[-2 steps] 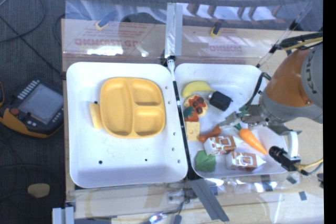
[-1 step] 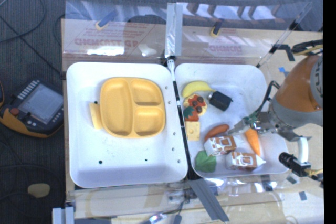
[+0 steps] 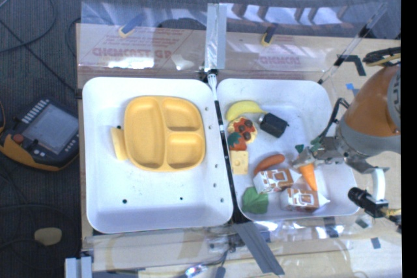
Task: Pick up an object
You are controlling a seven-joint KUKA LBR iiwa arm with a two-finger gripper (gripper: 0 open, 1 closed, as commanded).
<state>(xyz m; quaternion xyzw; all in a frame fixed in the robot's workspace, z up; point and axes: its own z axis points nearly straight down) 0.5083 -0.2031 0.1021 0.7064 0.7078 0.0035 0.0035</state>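
My arm comes in from the right, orange band over the right bin's right edge. My claw sits low inside that bin, just right of the orange carrot-shaped piece; I cannot tell its state from this slant (the wrist body covers much of it), and nothing is visibly pinched.

Right bin contents: yellow banana at upper left, black block just beside it, a multicoloured toy below the banana, a pale yellow block, a red sausage-like piece, two small printed cartons, a green leaf-like piece at the lower left.

Left bin: one yellow divided tray, lying flat near the middle.

Handheld controller on the floor, far left.
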